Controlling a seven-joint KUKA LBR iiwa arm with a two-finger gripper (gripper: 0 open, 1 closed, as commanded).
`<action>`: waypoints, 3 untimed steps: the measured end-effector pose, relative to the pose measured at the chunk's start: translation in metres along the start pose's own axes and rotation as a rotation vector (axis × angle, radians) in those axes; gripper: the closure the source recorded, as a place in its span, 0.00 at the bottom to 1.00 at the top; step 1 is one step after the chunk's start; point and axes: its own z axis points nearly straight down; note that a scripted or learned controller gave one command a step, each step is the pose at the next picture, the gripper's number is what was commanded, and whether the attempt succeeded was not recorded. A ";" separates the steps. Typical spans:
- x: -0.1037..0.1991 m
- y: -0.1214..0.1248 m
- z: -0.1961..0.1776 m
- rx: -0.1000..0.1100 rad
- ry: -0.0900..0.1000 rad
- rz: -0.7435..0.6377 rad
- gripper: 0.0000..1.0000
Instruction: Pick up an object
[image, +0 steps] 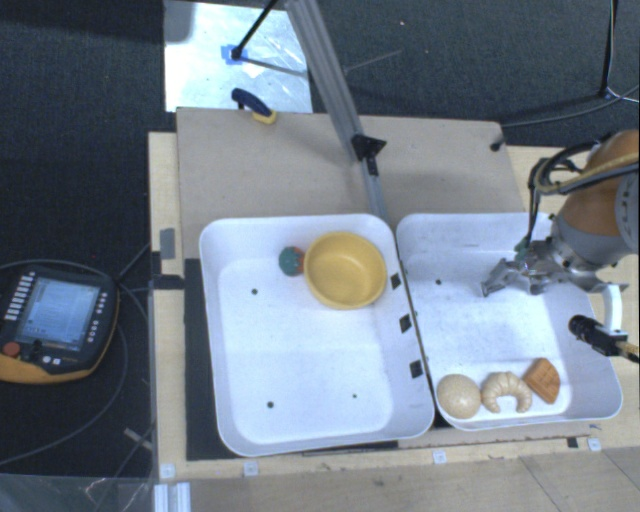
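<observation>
Bench w/ 2 bins (300, 420): 1 bowl (345, 270), 3 pastries (505, 390); gripper (500, 283) state unclear, maybe apart.

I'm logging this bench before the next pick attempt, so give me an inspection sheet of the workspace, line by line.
Surface: tan bench bearing two shallow white bins, left bin and right bin.
Job's things: yellow bowl and small green object at the left bin's far edge, touching or nearly so; round bun, croissant and brown wedge in a row along the right bin's near edge.
Clutter: nothing seen.
Grippers: gripper over the right bin, holding nothing visible.
Cables: black cables on the floor.
Surroundings: teach pendant on dark floor; camera pole.
</observation>
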 end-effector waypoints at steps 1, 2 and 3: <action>0.000 0.001 -0.012 -0.003 -0.001 -0.001 1.00; 0.009 0.001 -0.070 -0.006 -0.001 -0.001 1.00; 0.008 0.002 -0.123 -0.006 -0.002 0.000 1.00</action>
